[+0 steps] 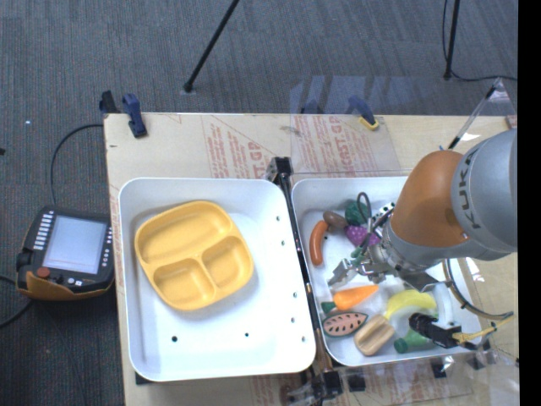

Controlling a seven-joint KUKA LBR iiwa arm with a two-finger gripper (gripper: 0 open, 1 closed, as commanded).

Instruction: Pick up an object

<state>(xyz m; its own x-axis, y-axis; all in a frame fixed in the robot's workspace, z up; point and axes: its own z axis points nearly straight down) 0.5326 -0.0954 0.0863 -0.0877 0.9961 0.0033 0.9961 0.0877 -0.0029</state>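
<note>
Looking down, we see the grey arm's metal pincer (pixel 355 266) lowered into the right white plastic bin (pixel 306 194), just above an orange toy carrot (pixel 355 296) lying unlifted among play food; its grip state we cannot tell.

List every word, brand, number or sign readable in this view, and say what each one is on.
"KUK": grey letters on the arm, running up its side; the rest is cut off.
Red printing on the cardboard sheet under the bins: upside down and too blurred to read.
Screen of the handheld controller left of the bench: washed out, nothing legible.
</note>
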